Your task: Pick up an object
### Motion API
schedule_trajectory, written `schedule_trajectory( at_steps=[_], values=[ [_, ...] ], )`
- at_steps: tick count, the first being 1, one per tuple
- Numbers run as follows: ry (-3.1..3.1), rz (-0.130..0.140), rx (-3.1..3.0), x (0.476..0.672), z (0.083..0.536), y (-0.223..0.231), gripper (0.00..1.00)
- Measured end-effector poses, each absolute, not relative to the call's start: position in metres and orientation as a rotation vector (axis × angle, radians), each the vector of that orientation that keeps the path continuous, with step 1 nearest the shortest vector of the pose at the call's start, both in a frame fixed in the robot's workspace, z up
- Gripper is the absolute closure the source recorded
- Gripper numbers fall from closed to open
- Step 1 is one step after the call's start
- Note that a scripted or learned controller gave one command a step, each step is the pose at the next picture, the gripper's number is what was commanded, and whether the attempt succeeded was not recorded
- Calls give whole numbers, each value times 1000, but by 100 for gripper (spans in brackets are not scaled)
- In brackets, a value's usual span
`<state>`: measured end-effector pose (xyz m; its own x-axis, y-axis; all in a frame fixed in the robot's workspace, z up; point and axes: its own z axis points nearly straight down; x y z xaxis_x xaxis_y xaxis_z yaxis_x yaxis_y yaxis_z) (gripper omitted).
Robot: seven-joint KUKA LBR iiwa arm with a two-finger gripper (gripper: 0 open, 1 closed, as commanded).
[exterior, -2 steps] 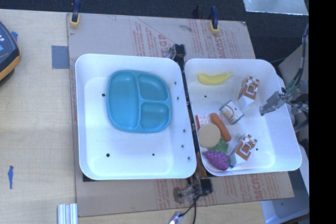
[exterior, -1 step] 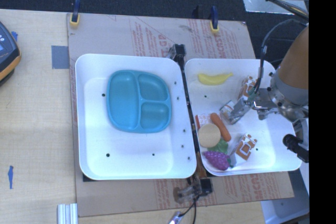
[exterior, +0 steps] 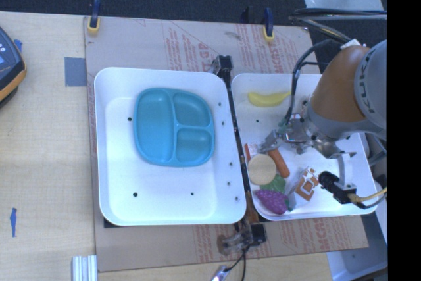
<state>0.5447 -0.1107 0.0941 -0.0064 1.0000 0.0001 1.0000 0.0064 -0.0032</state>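
the two-finger metal claw (exterior: 279, 139) is seen just above a round tan bread-like disc (exterior: 262, 169) and an orange carrot-shaped piece (exterior: 280, 163); whether it is parted cannot be told.

Small toy foods piled in the right bin

A yellow banana (exterior: 268, 99) is laid flat near the far wall; a tan round piece (exterior: 262, 169), orange carrot (exterior: 281, 163) and purple grapes (exterior: 272, 201) are bunched together at the near-left corner.

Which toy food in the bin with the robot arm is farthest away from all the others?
The yellow plastic banana. It lies alone by the far wall of the right white bin, while the tan round bun, orange carrot and purple grapes huddle together at the near left corner.
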Motion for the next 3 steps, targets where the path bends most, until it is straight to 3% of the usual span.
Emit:
schedule_trajectory(
  at_steps=[1,2,3],
  values=[
    [-2233,-8,-2221,511,95,-118,0],
    [-2230,-1,-2218,566,95,-102,0],
    [-2224,2,-2216,650,104,-94,0]
  ],
)
